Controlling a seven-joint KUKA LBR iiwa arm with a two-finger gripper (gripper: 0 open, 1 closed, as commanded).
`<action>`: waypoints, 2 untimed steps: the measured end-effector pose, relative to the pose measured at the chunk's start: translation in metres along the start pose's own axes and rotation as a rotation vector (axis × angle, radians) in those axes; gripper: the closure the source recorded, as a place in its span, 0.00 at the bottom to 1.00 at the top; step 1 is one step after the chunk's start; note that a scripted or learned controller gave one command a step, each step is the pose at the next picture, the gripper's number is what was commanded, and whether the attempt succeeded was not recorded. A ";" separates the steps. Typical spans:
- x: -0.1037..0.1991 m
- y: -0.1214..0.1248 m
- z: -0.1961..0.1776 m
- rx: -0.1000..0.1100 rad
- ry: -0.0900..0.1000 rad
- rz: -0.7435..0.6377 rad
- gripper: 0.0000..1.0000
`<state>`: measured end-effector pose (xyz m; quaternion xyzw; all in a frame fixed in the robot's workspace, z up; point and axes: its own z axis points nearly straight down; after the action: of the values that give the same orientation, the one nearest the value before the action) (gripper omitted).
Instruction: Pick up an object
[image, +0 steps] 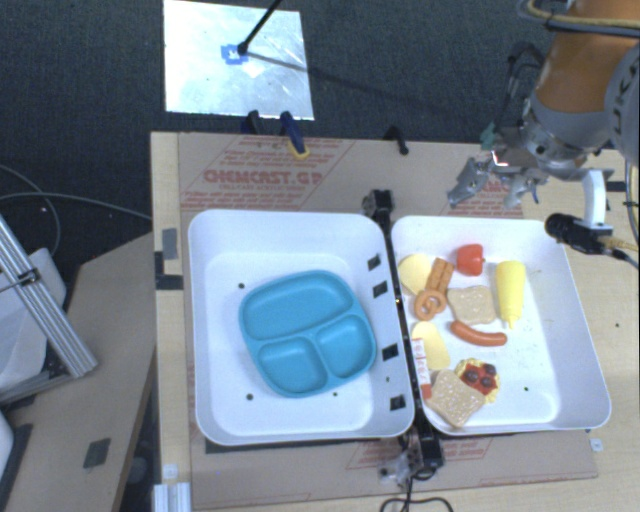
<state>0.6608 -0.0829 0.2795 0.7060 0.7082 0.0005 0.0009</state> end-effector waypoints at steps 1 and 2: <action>-0.008 -0.013 0.174 0.014 0.002 0.003 0.00; -0.042 -0.027 0.196 0.003 -0.001 0.004 0.00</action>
<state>0.6343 -0.1253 0.0833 0.7075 0.7067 -0.0010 0.0000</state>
